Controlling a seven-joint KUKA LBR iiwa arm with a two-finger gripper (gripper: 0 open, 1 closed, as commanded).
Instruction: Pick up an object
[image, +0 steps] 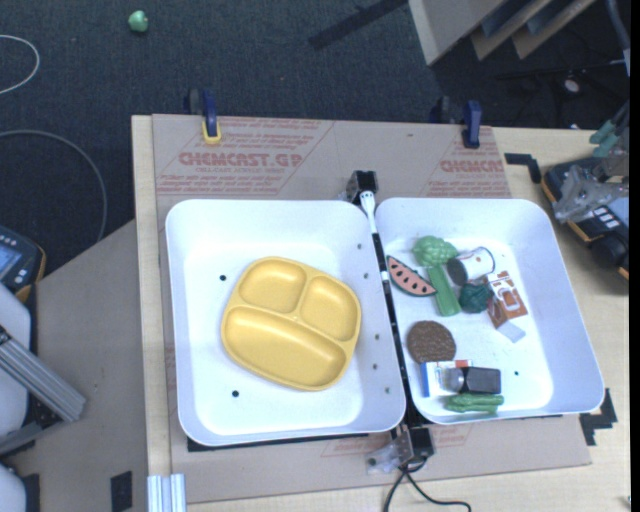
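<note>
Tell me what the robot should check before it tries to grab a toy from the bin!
1. Toys to pick are in the right bin: ok, several lie there.
2. One toy lies apart from the rest: ok, the brown round piece has bare floor around it.
3. Crowded toys: not ok, the broccoli, the can and the dark green piece touch or overlap.
4. Toys by the wall: not ok, the green bean pod lies at the bin's near edge.
5. Watermelon slice: cannot tell if it touches the broccoli's stalk.
6. Yellow tray sits in the left bin: ok, away from the toys.
</note>
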